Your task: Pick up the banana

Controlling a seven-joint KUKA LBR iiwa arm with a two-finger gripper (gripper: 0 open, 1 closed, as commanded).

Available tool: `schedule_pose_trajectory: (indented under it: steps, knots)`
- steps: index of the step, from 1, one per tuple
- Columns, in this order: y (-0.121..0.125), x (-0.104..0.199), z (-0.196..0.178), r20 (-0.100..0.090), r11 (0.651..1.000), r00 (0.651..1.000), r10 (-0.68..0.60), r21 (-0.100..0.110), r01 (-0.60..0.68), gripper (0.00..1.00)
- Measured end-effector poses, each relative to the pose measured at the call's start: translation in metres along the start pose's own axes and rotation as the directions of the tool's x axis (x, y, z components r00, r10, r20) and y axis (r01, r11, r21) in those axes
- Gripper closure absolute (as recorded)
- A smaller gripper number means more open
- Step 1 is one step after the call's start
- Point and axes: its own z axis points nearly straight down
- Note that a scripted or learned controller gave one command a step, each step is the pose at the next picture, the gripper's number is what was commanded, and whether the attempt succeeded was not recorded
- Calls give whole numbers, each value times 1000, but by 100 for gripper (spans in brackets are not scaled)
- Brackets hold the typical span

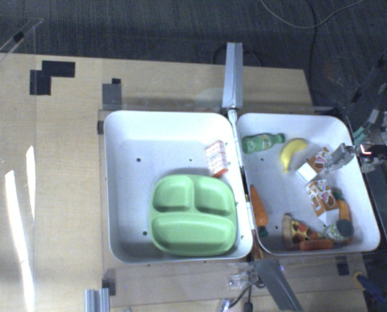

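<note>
Near edge of right bin [369,239]: I see toy food heap, carrot [257,207] by divider. Mid-bin: small cartons [318,194]. Farther back: banana [292,153], just beside green bottle [261,142], white box [307,172] touching its near side. Gripper [339,156] at bin's right rim, apart from banana; nothing visibly held, opening I cannot tell. I judge risk: crowding neighbours, descent may clip box or nudge bottle, banana slips.
</note>
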Motion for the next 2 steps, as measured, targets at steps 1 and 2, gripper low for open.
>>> schedule_pose_trajectory:
  steps: [1,2]
  knots:
    - [-8,8,-20,0,914,914,406,-1,-406,0]
    - [44,32,48,0,977,977,215,2,-215,0]
